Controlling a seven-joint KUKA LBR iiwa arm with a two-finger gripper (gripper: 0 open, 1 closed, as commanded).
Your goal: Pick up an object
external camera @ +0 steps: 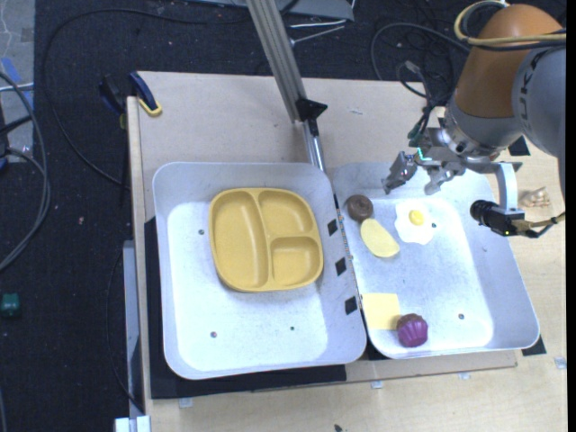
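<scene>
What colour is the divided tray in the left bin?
The divided tray is yellow, seen clearly in the camera view.

Bins (189,331): white, matt, plastic-looking. Divided tray (265,238): smooth yellow plastic, slight sheen. Bench top (216,115): pale wood look, matt. Arm's orange band (504,57): glossy. Slanted pole (274,43): brushed metal.

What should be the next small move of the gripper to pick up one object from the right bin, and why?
Probably lower the gripper toward the fried egg toy, which lies just below it in the camera view. The fingers look spread with nothing between them, and they hover above the right bin. The egg is the closest item, with free space around it, apart from the yellow oval piece.
</scene>
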